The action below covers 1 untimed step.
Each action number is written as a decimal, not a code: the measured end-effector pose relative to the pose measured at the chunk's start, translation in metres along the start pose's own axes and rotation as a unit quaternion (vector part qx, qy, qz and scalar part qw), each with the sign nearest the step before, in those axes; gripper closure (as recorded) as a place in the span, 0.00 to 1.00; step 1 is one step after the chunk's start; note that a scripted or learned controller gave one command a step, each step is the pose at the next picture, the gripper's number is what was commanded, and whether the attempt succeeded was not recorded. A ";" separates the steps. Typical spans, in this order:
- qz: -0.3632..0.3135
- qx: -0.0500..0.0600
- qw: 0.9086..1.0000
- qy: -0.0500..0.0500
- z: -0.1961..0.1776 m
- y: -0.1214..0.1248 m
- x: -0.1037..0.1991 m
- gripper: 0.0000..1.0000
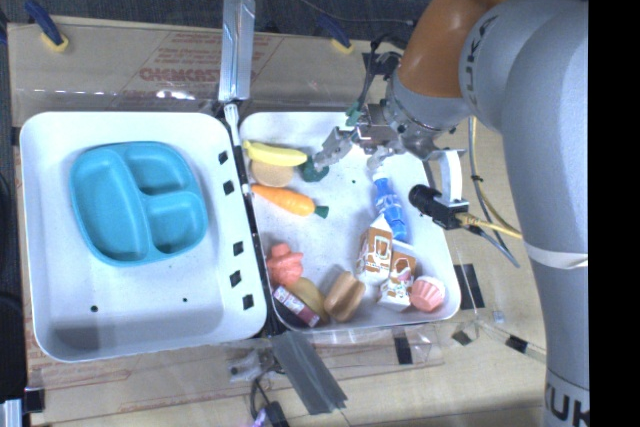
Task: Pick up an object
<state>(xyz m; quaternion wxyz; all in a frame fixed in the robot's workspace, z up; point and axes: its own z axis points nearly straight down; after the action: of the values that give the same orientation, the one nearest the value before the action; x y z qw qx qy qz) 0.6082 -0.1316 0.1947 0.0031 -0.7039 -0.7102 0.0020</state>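
The end effector (340,147), its grip state indiscernible, is seen at the right bin's (445,260) 11 o'clock beside a banana (276,154); crowded neighbours could be knocked and the pick missed.

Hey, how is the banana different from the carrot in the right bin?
The banana is yellow and gently curved; the carrot is orange, straighter, and tapers to a point. The carrot has a green stem end at its right; the banana shows none. The banana lies nearer the bin's far edge, the carrot below it. Both lie roughly crosswise by the right bin's left wall.
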 end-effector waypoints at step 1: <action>-0.058 -0.005 0.998 -0.001 0.100 0.052 0.030 0.00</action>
<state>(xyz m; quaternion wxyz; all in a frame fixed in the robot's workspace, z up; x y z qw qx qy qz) 0.6588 -0.1013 0.0945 -0.0014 -0.6618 -0.7497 -0.0011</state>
